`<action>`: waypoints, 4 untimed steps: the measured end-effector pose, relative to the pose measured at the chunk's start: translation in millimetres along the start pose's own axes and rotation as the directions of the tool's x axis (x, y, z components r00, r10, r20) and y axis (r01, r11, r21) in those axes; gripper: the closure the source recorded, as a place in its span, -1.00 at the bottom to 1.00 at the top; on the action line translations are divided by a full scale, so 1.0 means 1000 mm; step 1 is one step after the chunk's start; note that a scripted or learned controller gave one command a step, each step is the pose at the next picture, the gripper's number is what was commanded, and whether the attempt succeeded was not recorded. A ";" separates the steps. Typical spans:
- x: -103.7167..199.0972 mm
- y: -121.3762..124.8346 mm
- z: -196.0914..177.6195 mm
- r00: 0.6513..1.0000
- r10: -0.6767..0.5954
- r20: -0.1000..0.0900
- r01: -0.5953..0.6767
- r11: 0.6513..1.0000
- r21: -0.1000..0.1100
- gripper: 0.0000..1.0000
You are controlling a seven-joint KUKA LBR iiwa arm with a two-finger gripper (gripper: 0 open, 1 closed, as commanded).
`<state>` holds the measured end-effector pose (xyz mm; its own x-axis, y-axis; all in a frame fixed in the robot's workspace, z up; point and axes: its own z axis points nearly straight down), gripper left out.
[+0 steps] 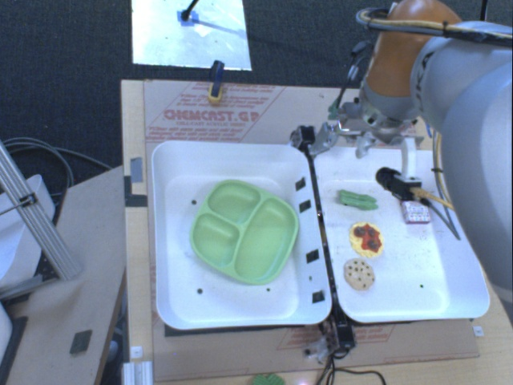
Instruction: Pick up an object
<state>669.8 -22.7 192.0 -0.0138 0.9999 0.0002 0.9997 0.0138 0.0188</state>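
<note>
In the camera view the hand (pixel 362 139) hung over the far side of the right bin (pixel 449 295) with nothing visibly in it, and we could not tell how far open it was. We judged the green pod (pixel 357 200), lying near that bin's left wall, the handiest target: descend straight and close across its narrow width. Its long axis ran left to right, its right end dipping slightly toward us.

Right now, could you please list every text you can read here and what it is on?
"CHEMCAST GP": red print on the brown sheet beyond the left bin, last letters unsure.
Smaller red lines around it: too blurred.
Small pink item, right bin: print too small.
</note>
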 end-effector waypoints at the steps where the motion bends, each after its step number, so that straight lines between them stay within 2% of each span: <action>1: 0.060 0.005 -0.231 1.000 0.003 -0.002 -0.003 1.000 -0.004 -1.00; 2: 0.137 0.007 -0.352 1.000 0.002 -0.004 -0.002 1.000 0.002 -1.00; 3: 0.226 -0.018 -0.326 1.000 0.000 -0.004 0.000 1.000 0.019 -1.00; 4: 0.258 0.009 -0.344 1.000 0.007 -0.002 -0.007 1.000 0.012 -1.00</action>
<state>669.2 235.7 536.4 -0.0063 1.0000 0.0021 1.0000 0.0063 0.0063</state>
